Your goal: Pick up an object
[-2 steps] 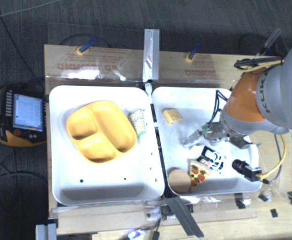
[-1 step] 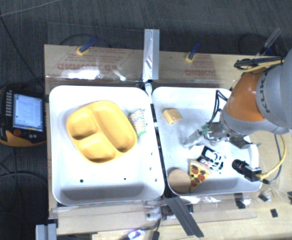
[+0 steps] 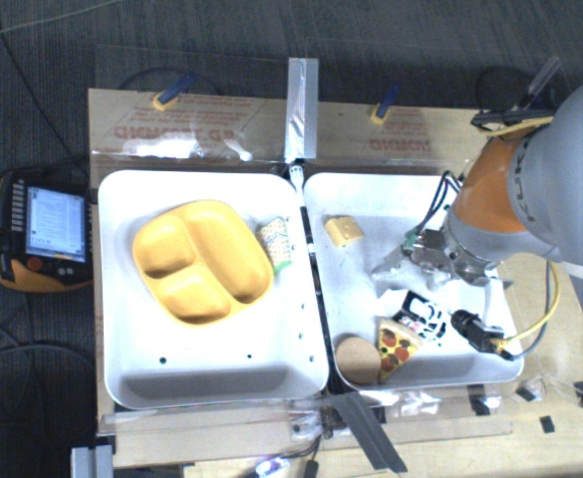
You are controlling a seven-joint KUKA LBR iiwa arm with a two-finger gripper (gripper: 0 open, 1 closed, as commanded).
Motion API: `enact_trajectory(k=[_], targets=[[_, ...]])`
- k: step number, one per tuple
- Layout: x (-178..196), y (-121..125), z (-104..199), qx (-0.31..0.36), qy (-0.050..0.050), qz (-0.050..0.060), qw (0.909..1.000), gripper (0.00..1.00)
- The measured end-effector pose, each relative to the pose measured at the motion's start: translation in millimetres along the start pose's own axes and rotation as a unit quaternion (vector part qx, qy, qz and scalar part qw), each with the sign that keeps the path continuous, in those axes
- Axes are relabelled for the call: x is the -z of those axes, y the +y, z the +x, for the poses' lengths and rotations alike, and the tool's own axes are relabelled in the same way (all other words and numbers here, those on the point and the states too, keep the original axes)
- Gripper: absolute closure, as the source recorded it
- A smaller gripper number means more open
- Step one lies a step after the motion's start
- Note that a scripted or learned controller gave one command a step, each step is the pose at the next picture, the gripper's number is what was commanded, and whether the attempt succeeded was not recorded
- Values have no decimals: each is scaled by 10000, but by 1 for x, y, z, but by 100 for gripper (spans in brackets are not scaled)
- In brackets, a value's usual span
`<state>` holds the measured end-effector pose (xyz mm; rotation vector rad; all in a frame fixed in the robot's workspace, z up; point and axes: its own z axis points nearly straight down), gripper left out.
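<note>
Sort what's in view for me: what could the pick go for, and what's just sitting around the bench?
Pick candidates:
yellow divided tray
small packet
yellow block
pizza slice toy
brown round piece
black-and-white item

Just lying about:
teach pendant
yellow-blue clamps

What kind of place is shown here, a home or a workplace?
Most likely a robotics lab or test cell. A grey and orange arm reaches over two white bins of toy items, a control pendant lies beside them, and cables run over the carpet.
</note>
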<state>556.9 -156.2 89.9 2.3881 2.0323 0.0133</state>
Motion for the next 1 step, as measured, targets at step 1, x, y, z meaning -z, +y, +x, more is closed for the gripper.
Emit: enact_trajectory(k=[1], targets=[[1, -41, 51, 460, -35, -31, 9989, 0]])
